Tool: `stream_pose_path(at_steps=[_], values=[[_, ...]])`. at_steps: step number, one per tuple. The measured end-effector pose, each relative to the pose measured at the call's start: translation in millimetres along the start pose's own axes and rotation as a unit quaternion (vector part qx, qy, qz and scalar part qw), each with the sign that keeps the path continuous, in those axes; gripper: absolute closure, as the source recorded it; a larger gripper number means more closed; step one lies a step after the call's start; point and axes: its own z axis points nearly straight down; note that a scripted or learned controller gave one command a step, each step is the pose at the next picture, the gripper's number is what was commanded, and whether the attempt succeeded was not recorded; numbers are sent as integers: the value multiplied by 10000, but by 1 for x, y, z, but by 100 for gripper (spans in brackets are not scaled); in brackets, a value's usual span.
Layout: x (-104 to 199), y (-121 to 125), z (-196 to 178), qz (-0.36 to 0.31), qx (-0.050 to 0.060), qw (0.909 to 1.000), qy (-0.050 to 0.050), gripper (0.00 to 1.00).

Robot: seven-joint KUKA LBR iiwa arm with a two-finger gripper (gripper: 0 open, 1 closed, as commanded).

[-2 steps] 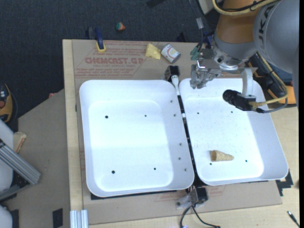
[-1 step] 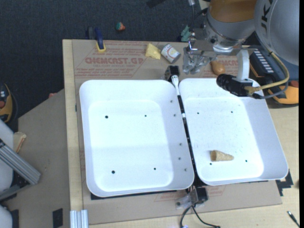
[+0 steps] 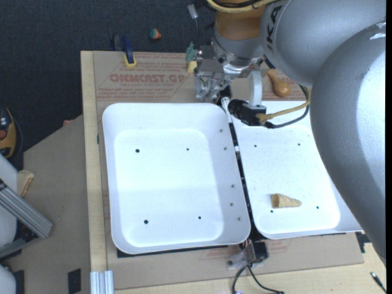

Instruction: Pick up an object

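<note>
Tool (image 3: 207, 90) hangs at the far edge of the bench (image 3: 95, 225), over the far end of the seam where the two bins meet. Released or clenched: cannot tell from this angle. Nothing seen in its grasp.

Task's thing: a small tan wedge (image 3: 286, 201), alone in the right bin (image 3: 288, 158), lying flat on the floor of the bin toward the bench's near right corner. From the tool it lies well apart, toward the near edge and rightward. Its long axis runs roughly along the near edge, slightly tilted.

Left bin (image 3: 165, 182) holds nothing to pick. An orange-brown thing (image 3: 280, 84) sits on the bench past the right bin's far rim, partly hidden by the arm. A blue-and-yellow clamp (image 3: 128, 52) grips the far edge.

Judgement: the path to the wedge looks open. Only the rim between the bins lies under the start of the path.
</note>
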Motion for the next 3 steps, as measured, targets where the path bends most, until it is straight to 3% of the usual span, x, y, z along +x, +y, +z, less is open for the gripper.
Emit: stream_pose_path(at_steps=[1, 2, 3], values=[[97, 0, -34, -23, -56, 10000, 22, 100], [69, -47, -4, 45, 15, 10000, -16, 100], [116, -63, -63, -2, -58, 10000, 16, 100]])
